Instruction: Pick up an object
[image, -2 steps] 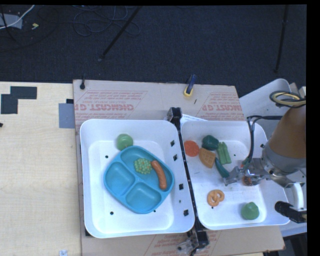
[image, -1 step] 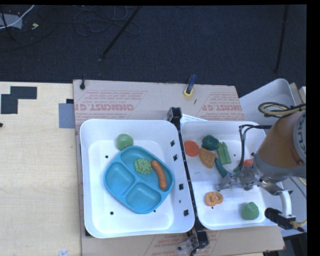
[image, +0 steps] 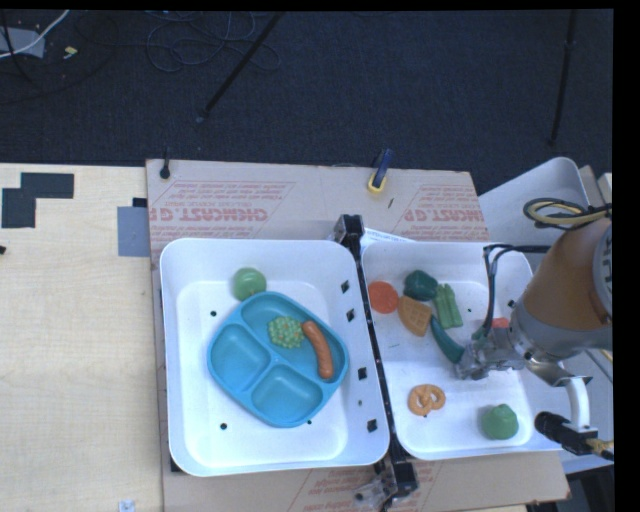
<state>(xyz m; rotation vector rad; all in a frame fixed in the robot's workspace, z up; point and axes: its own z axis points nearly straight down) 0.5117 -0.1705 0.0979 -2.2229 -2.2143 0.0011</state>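
Observation:
My gripper (image: 472, 366) is low in the right bin (image: 455, 445), at the near end of a long teal toy (image: 445, 342) that it seems to touch. Around it lie an orange wedge (image: 415, 316), a ridged green pickle (image: 447, 305), a dark green piece (image: 419, 284) and a red-orange disc (image: 382, 296). A pretzel (image: 427, 400) and a round green ball (image: 499, 421) rest nearer the front. The grey arm with its orange band (image: 560, 295) comes in from the right and hides the bin's right side.
The left bin (image: 190, 440) holds a blue divided plate (image: 240, 360) carrying a green broccoli piece (image: 286, 332) and an orange sausage (image: 319, 348). A light green ball (image: 249, 283) lies beside the plate. A black clamp (image: 349, 229) joins the bins at the back.

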